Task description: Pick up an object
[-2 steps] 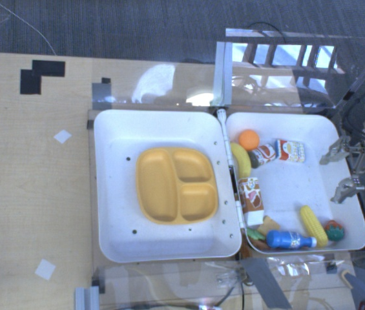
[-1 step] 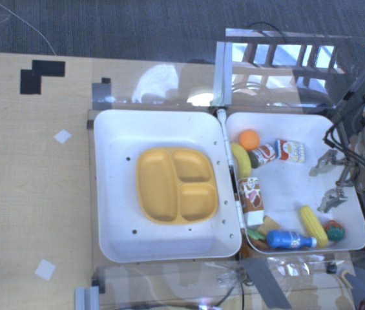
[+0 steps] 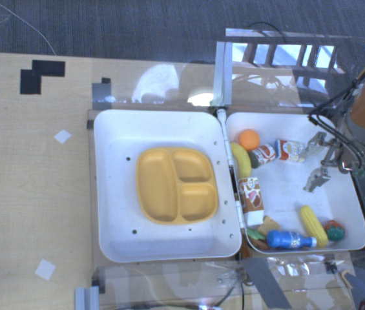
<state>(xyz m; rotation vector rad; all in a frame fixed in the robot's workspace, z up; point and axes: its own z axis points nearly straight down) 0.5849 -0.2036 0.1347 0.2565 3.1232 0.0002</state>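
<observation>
Gripper (image 3: 320, 163), metal two-finger type, hangs over the right shallow white bin (image 3: 344, 202), fingers spread apart and holding nothing, beside a small ketchup bottle (image 3: 279, 152).

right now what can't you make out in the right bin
- Gripper: too small and grey against the white bin to tell if the fingers are apart.
- Item beside the blue bottle: the bottle covers most of it in the camera view; only green and tan edges show.
- Labels on the ketchup bottle and brown packet: too small to read.
- Round toy by the corn cob: too small to name.
</observation>
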